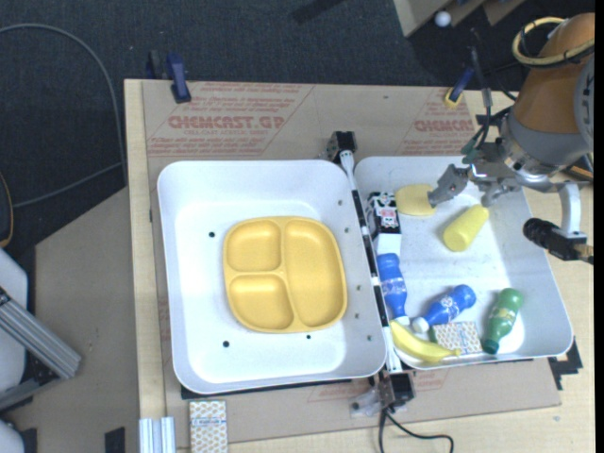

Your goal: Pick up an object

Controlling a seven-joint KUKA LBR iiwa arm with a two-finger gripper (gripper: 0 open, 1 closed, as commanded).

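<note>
Gripper (469, 185) fingers spread, nothing between, above yellow cylinder (464, 228); bench board (226, 119) printed "CHEMCAST GP"

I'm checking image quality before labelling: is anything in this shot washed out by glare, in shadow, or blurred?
Camera view: the left bin and right bin are bright, near washed out, with soft shadows; the yellow divided plate is evenly lit; the gripper and arm look slightly soft; small labels are unreadable.
</note>
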